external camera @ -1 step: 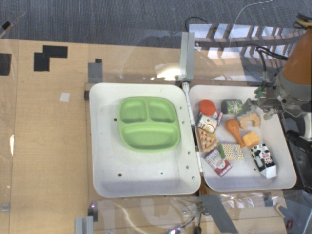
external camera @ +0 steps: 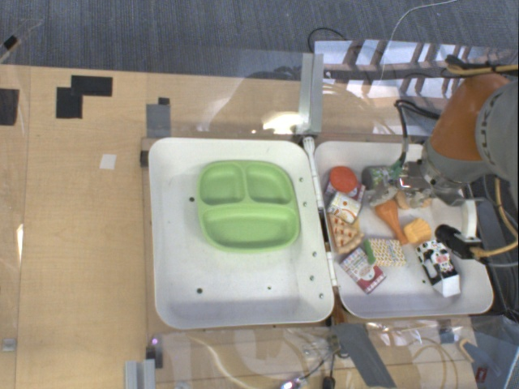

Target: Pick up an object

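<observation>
Now arm reaches into right bin (external camera: 478, 302) from right; gripper (external camera: 403, 181) low over far part of bin, just above orange carrot-shaped toy (external camera: 388, 216). Claw state: cannot tell. Toy lies on bin floor beside yellow block (external camera: 418, 231). Green divided plate (external camera: 246, 204) sits in left bin (external camera: 174, 298).

I get one fixed camera, mounted above the counter (external camera: 73, 217) and tilted down at a slant. It sits far enough back to take in both bins: left bin (external camera: 174, 290), right bin (external camera: 405, 298). The arm (external camera: 478, 128) enters from the right.
</observation>
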Tool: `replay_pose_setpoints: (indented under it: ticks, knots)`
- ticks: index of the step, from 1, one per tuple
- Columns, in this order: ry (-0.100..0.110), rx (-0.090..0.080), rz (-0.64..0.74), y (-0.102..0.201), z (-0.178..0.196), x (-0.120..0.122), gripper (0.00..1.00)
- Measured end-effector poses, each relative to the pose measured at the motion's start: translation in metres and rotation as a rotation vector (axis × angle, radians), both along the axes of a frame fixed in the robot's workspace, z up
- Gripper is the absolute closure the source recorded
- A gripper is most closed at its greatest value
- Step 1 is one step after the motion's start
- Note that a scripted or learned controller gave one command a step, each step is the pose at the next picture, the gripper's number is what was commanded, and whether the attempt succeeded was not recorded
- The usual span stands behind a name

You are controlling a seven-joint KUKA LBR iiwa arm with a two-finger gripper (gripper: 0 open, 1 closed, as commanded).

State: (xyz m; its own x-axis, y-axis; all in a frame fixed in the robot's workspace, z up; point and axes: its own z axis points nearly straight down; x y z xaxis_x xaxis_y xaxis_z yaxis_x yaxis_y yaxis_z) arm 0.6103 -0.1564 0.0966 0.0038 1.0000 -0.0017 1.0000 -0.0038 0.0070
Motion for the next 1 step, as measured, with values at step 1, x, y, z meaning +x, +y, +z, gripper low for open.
replay_pose_setpoints:
  ticks: [1]
  knots:
    - [-0.006, 0.000, 0.003, 0.0010, 0.0119, 0.0021, 1.00]
